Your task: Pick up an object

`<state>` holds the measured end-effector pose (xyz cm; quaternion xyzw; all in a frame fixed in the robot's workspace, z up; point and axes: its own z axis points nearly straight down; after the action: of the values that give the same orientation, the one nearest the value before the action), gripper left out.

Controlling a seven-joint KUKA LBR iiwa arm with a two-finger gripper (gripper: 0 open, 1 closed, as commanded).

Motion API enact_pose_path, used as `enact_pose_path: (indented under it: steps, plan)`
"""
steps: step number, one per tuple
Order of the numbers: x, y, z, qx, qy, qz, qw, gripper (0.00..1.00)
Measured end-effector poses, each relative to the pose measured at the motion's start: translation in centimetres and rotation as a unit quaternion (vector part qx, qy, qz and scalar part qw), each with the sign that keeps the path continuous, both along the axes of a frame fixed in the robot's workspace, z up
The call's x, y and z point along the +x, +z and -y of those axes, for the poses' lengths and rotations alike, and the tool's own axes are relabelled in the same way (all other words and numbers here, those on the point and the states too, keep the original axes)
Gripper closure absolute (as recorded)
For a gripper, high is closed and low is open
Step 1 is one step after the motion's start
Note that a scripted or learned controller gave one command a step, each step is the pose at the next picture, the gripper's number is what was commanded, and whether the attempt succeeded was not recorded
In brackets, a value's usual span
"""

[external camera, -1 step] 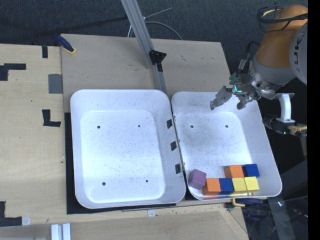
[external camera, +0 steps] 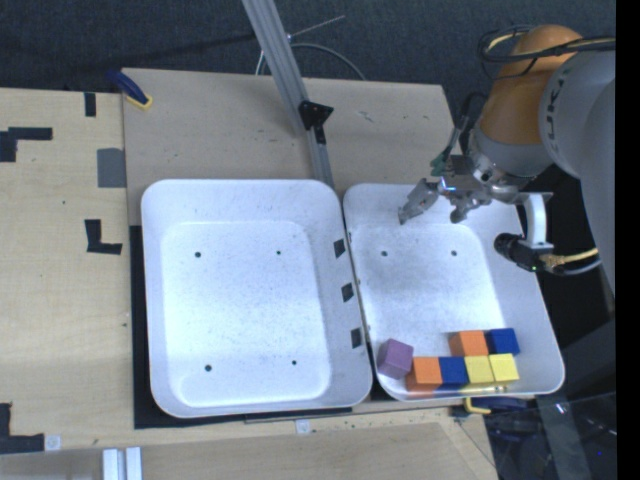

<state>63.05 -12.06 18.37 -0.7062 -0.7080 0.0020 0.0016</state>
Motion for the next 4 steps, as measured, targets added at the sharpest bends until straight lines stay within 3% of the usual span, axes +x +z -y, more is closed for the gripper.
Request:
enact_pose_path:
  steps: [1,2,3,4]
  plan:
    - [0.0,1.3,0.0,0.0005,0.0,0.002,1.0,1.0]
    - [4.8,-9.4,-0.6,0.0003,0.0,-0.01,1.0,1.0]
    - [1.3,-7.3,1.3,-0.0007,-0.002,0.001,1.0,1.0]
    - [4.8,-9.2,-1.7,-0.0027,0.0,-0.009,1.0,1.0]
